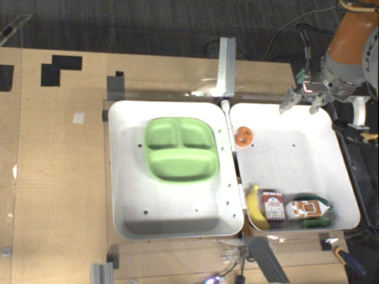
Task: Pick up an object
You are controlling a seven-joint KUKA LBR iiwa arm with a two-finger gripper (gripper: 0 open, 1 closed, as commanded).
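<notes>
Nearest lie a banana (254,209), soft and curved, and two light, stiff cartons (272,206) (306,208), best pinched across their flat sides, all in the right bin's (296,152) near corner. Farther off, the tool (302,102) hovers spread over the far rim, holding nothing.

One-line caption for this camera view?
Gripper open above right bin's far edge; green tray in left bin.

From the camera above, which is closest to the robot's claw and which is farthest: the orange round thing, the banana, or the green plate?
From the gripper, at the right bin's far edge:
1. Orange round thing, at the right bin's left wall, near the far end.
2. Banana, in the right bin's near left corner.
3. Green plate, in the middle of the left bin.
</notes>
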